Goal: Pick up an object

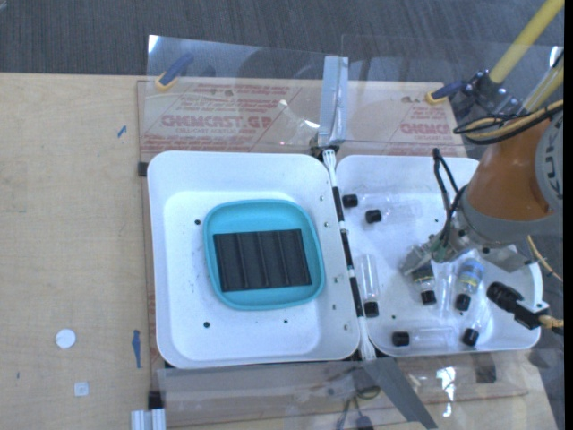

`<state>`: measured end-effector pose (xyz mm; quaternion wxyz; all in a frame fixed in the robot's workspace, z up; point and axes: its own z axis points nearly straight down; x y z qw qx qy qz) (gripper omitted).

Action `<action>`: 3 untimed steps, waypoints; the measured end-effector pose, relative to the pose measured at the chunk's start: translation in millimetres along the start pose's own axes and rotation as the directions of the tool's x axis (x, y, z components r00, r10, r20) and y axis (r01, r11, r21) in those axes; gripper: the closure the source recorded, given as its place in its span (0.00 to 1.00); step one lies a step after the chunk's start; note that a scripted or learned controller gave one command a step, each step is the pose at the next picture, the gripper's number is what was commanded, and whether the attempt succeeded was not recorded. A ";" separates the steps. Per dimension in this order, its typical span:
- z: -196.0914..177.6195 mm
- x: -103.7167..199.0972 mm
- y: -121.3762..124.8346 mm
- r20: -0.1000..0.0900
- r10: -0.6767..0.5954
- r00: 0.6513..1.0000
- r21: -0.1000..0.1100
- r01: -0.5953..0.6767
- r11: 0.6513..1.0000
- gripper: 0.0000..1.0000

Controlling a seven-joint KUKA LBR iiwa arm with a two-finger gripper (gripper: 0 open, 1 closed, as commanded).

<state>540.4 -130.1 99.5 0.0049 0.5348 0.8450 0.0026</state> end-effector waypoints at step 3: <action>-135.1 63.2 22.0 -0.003 0.120 0.993 0.008 -0.120 0.993 1.00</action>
